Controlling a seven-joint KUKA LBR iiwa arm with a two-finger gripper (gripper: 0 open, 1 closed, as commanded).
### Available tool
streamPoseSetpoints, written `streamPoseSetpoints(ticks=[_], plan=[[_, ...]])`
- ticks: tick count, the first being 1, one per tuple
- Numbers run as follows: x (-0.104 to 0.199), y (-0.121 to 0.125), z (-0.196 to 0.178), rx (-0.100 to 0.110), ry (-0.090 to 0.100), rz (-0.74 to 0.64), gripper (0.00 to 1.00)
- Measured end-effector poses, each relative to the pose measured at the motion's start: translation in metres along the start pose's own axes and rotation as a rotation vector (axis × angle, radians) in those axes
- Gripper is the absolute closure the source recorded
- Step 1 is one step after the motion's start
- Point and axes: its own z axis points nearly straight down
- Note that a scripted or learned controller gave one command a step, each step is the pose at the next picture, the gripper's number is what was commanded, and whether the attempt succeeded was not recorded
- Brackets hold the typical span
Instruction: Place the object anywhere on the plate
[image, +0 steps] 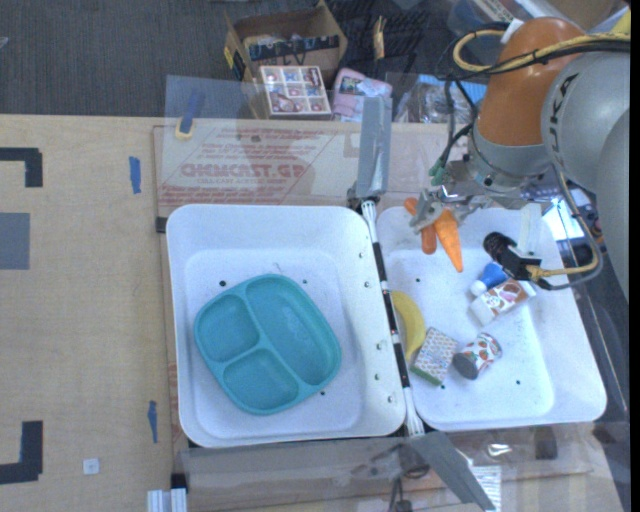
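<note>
A teal divided plate (266, 343) lies in the left white bin (190, 235). An orange carrot (449, 242) lies at a slant in the far part of the right bin (570, 390), near the divider. My gripper (434, 207) is down right over the carrot's upper end, and the gripper's body hides the contact. A small orange bit (410, 207) shows just to its left.
In the right bin lie a yellow banana (405, 320) along the divider, a patterned small box (435, 356), a tipped can (478, 356) and a little carton with a blue cap (500, 294). Cardboard boxes and clutter stand beyond the bins.
</note>
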Motion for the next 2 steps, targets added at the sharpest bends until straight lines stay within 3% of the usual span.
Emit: streamPoseSetpoints(ticks=[1, 2], plan=[[0.065, -0.014, 0.000, 0.002, 0.002, -0.135, 1.00], [0.133, -0.024, 0.000, 0.000, 0.002, -0.568, 1.00]])
